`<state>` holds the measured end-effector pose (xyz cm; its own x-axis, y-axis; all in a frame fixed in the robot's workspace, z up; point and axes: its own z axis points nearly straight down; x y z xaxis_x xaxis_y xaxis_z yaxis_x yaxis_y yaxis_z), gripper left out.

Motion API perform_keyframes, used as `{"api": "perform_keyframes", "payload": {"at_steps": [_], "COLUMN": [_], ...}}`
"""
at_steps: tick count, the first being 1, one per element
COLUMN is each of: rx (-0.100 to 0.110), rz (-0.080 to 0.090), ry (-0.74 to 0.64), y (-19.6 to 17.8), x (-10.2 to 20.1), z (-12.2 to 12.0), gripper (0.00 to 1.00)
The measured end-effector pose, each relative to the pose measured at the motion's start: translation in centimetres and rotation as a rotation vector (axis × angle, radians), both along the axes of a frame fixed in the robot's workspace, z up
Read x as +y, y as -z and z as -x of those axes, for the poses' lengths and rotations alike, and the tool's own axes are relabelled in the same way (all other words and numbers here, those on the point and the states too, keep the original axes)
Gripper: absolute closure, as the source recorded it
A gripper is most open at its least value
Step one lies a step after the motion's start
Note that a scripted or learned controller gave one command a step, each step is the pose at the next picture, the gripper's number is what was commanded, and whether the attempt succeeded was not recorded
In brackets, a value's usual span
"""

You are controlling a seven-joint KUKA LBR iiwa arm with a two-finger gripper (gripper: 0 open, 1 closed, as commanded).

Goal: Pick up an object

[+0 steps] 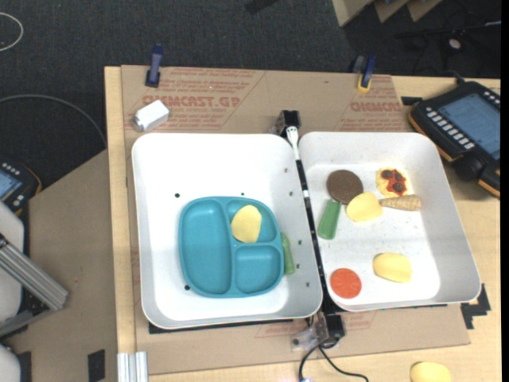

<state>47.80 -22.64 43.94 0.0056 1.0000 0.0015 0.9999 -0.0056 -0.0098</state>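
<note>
- Toy food is lying in the right bin (453,213), beside the teal tray (211,249): brown disc (344,185), green stick (328,219), red disc (345,282).
- Yellow piece (246,223) is resting in the tray's upper compartment.
- Pincer state: cannot tell.

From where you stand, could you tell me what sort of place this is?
Probably a robotics lab bench for pick-and-place trials: two white bins clamped on a cardboard sheet, toy food such as a red disc, and a teach pendant alongside.

A divided tray (208,249) lies in the left bin (159,213).
</note>
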Motion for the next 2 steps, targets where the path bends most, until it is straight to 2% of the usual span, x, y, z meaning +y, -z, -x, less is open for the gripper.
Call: {"api": "perform_keyframes", "payload": {"at_steps": [1, 2], "rx": [-0.024, -0.018], "rz": [0.007, 0.007], "ry": [-0.009, -0.007], "y": [-10.23, -10.76], "x": [2.91, 2.81], "z": [-0.17, -0.22], "gripper": [1.00, 1.00]}}
